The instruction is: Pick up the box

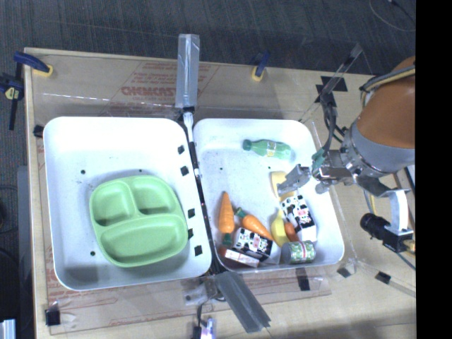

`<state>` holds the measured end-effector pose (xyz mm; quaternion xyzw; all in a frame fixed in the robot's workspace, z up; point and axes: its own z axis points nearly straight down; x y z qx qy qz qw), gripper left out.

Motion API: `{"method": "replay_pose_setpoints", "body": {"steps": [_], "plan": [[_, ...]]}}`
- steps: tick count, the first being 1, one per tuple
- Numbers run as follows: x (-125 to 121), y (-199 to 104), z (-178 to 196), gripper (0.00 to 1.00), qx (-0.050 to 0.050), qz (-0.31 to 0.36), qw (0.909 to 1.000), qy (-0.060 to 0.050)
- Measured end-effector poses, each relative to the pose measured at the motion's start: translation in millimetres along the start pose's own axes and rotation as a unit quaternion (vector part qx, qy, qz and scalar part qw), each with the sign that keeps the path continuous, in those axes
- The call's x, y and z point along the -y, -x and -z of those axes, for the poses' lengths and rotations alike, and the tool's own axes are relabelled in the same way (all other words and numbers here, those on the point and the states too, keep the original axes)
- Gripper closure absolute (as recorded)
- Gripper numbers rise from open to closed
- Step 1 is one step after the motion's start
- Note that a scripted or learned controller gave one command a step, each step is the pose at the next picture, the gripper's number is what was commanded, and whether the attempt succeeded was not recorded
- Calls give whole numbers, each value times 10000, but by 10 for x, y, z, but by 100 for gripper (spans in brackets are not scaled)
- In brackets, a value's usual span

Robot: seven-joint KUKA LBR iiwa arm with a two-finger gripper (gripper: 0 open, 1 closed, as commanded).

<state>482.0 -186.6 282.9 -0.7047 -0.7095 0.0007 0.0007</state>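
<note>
The pincer hovers low in the right bin, grip state unclear, just above a cow-print box; lifting remains undone.

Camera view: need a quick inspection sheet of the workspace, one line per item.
Surface: bench bearing a left bin and a right bin, side by side.
Job's things: two cow-print boxes in the right bin, front box lying by the near wall, right box just below the tool.
Clutter: green divided plate in the left bin; green bottle, two carrots, small can in the right bin.
Grippers: tool over the right bin's right side; open or shut cannot be told.
Cables: thin wire on the floor at top right.
Surroundings: blue clamps on the bench edge, dark floor.
</note>
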Motion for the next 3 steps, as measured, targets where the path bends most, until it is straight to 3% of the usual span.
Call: {"method": "replay_pose_setpoints", "body": {"steps": [1, 2, 3], "plan": [[50, 234, -472, 0, -5, -1361, 9907, -11], [-1, 129, -994, 0, -2, -1321, 9912, -7], [-210, -966, -1107, 0, -4, -1258, 9921, -6]]}}
